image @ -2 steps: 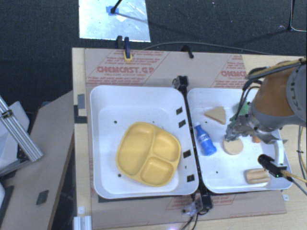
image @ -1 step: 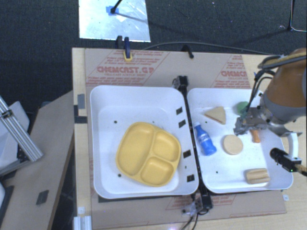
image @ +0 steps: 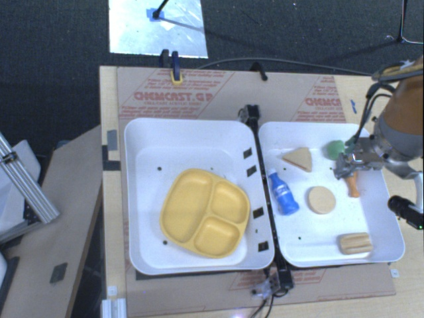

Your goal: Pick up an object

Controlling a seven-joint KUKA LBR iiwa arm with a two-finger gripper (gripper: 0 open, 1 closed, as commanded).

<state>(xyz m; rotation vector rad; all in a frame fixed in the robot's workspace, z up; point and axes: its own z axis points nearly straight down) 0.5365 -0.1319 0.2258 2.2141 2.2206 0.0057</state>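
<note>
- The arm (image: pixel 403 121), grey with an orange band, is reaching in from the right edge; its claw (image: pixel 347 166) is hanging over the upper right part of the right bin (image: pixel 381 197)
- The pictures are not showing how the claw is set, so that cannot be told; nothing is visibly sitting inside it
- A small orange piece (image: pixel 354 184), carrot-like, is lying just below the claw, so close that touching cannot be ruled out; part of it is being hidden by the claw's metal
- A green thing (image: pixel 334 148) is sitting just to the upper left of the claw, beside it; its shape is too blurred to name
- A tan wedge (image: pixel 298 158) is lying to the claw's left, well inside the same bin
- A round tan disc (image: pixel 322 199) is lying below and left of the claw, apart from it
- A blue bottle (image: pixel 282 192) with a white cap is lying further left of the claw, tilted, close to the wall where the two bins are meeting
- A tan block (image: pixel 354 243), like a small loaf, is lying well below the claw, near the bin's lower right corner
- Far to the claw's left, the left bin (image: pixel 142 151) is holding a yellow divided plate (image: pixel 205 211) with three compartments; the plate is lying flat
</note>
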